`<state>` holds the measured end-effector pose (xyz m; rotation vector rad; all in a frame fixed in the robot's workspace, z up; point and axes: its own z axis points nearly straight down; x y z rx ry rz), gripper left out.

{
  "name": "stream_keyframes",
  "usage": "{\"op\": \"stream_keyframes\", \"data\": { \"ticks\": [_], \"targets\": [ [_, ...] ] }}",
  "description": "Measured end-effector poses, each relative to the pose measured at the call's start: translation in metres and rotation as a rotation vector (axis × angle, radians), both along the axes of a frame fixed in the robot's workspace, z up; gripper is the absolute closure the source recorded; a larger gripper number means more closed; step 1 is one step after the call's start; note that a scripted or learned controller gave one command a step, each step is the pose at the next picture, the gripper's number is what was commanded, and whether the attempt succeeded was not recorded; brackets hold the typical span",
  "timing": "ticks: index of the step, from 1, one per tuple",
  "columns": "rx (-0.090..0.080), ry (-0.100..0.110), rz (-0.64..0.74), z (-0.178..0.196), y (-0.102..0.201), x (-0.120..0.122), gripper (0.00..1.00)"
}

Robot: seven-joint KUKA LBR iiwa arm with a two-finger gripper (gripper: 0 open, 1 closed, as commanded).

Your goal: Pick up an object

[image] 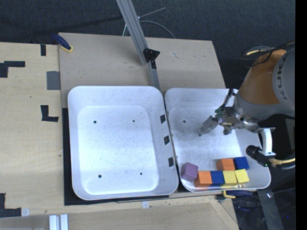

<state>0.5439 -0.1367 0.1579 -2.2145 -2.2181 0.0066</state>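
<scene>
Risk first: small coloured blocks are packed tight along the near edge of the right-hand shallow white plastic bin point(192, 99). Purple cube point(190, 170) sits just left of the orange cube point(205, 177), then blue cube point(217, 177), two yellow cubes point(236, 177), with a second orange cube point(225, 164) and second blue cube point(241, 163) behind them. Most are touching or nearly so. My read: a descent into that cluster could land a finger on top of a neighbour rather than beside the target, or shove the row against the bin wall without closing on anything. Purple one looks like the easiest candidate, free on its left side. Blocks near the rim also leave little room for the outer finger.

Arm pose: grey KUKA arm with orange band point(261, 83) reaches in from the right, wrist tilted down and leftward. Two-finger gripper point(209, 126) hangs over the bare middle of the right bin, well apart from the blocks and farther from the near edge than they are. Nothing visible between the tips. Whether the fingers are apart or together I cannot tell; they read as one dark pointed shape at this angle.

Left-hand white bin point(76, 99) has no part in this. Both bins sit on the light wooden table point(96, 56).
</scene>
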Motion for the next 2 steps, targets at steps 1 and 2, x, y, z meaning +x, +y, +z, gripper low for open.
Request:
{"op": "stream_keyframes", "data": {
  "ticks": [1, 2],
  "targets": [
    [-0.001, -0.003, -0.001, -0.034, 0.019, -0.010, 0.00],
    [-0.001, -0.002, -0.002, -0.068, 0.033, -0.024, 0.00]
  ]
}}
